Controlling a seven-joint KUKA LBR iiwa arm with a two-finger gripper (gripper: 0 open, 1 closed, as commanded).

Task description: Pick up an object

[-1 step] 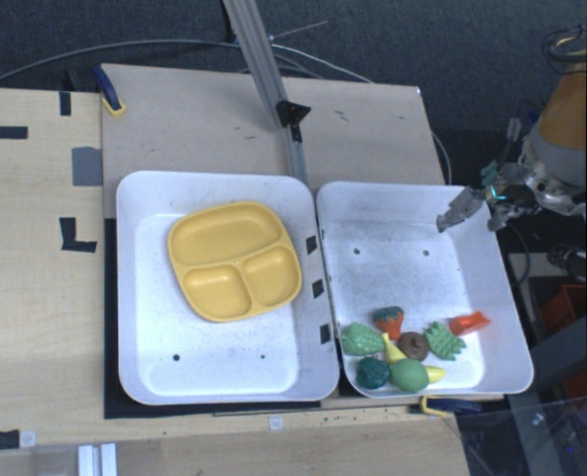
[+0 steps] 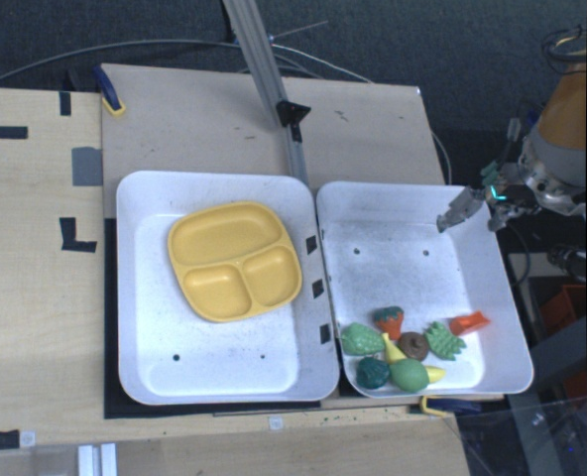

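A cluster of small toy foods lies in the near corner of the right bin (image 2: pixel 403 226): an orange-red piece (image 2: pixel 469 321), a green leafy piece (image 2: pixel 444 340), a brown round piece (image 2: pixel 413 345), a red-and-green piece (image 2: pixel 390 318), a light green lump (image 2: pixel 361 340), a dark green piece (image 2: pixel 374 371) and a green ball (image 2: pixel 409 375) over a yellow piece. My gripper (image 2: pixel 477 213) hangs above the bin's far right edge, well away from the toys. Its fingers stand apart, open, with nothing between them.
A yellow divided plate (image 2: pixel 236 259) lies in the left bin (image 2: pixel 145 365). A slanted metal pole (image 2: pixel 259 58) rises behind the bins. The bench top with black tape marks stretches to the left.
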